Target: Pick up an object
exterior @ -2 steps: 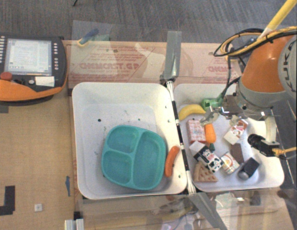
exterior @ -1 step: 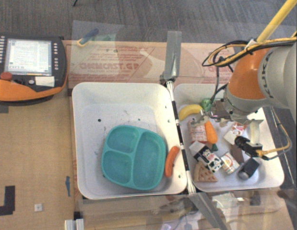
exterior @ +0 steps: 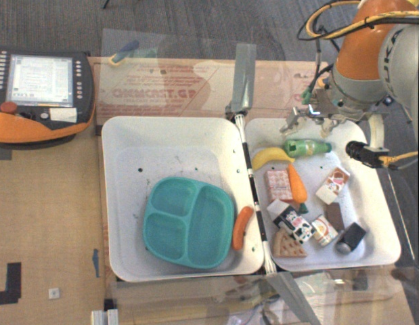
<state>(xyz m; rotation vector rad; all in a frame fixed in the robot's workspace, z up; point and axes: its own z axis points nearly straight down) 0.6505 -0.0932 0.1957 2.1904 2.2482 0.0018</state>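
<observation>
My gripper point(exterior: 311, 118) hangs over the back edge of the right bin point(exterior: 385, 215) with its fingers spread open and nothing between them. Just below it lies a green bottle point(exterior: 307, 147) on its side, and a yellow banana point(exterior: 271, 156) lies to the bottle's left. Further forward in the same bin are a carrot point(exterior: 297, 183), a pink packet point(exterior: 278, 181), a small milk carton point(exterior: 333, 185), a cow-patterned box point(exterior: 294, 224), a waffle wedge point(exterior: 289, 246), a small can point(exterior: 323, 230) and a dark cylinder point(exterior: 350, 237).
The left bin point(exterior: 128, 154) holds a teal divided plate point(exterior: 189, 222) and an orange sausage point(exterior: 243, 227) by its right wall. A metal divider point(exterior: 244, 87) runs between the bins at the back. A pendant with a screen point(exterior: 40, 93) lies at the far left.
</observation>
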